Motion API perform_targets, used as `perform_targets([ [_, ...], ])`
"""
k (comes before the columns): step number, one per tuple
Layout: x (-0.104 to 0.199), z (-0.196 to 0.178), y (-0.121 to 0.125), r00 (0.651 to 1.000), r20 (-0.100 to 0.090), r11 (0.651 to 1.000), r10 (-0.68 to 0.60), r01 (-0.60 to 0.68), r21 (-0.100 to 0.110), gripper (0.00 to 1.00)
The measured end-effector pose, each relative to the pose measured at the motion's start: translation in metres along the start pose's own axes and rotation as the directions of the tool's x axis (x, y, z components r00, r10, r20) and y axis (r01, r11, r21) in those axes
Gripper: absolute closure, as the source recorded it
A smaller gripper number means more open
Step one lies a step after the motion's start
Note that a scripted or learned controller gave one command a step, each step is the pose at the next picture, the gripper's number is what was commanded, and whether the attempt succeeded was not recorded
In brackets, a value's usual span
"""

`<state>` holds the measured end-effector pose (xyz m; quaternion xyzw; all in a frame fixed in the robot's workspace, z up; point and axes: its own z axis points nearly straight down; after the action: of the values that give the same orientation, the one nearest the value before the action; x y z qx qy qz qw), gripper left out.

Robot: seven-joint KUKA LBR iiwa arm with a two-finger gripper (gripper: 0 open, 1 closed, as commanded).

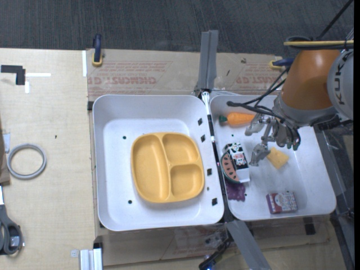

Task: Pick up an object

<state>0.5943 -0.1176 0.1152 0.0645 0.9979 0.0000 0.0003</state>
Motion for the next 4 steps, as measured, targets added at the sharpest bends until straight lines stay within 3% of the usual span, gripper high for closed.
perform_targets([
  [1, -0.010, -0.078, 0.066, 0.959, 0.004, 0.959, -0.285, 0.285, 0.000, 0.00],
  [2, -0.063, 0.006, -0.027, 0.980, 0.004, 0.980, -0.197, 0.197, 0.001, 0.00],
  [3, -0.025, 0.021, -0.068, 0.918, 0.005, 0.918, -0.396, 0.396, 0.002, 0.00],
  [4, -0.066, 0.022, -0.020, 0.982, 0.002, 0.982, -0.187, 0.187, 0.000, 0.00],
])
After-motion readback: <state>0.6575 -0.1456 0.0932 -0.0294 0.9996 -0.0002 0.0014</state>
